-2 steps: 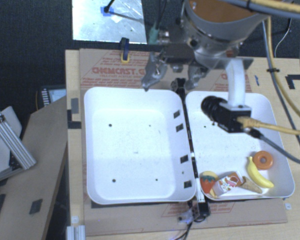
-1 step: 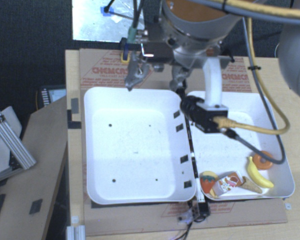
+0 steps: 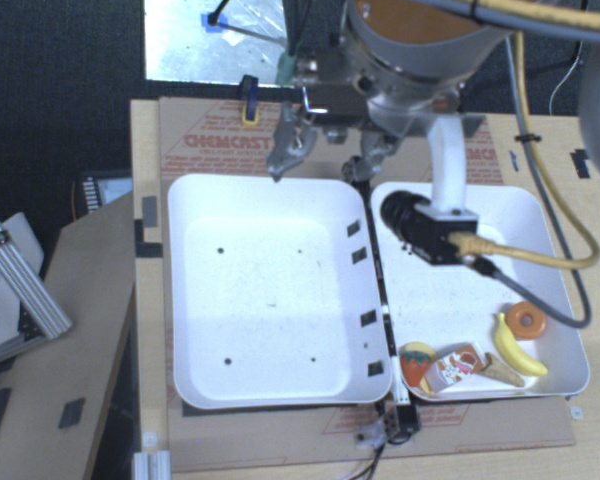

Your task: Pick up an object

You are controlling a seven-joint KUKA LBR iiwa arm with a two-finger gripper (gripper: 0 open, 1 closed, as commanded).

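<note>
The bench (image 3: 145, 298) is a light wooden surface. A brown cardboard sheet (image 3: 230, 138) with red print lies flat on it, and the two white bins stand on this sheet side by side, touching along their inner edges. The left bin (image 3: 180, 298) is the bigger one in the view; the right bin (image 3: 555, 238) stands just beside it

"CHEMCAST" is printed in red on the brown board (image 3: 215, 138) under the bins.
</note>
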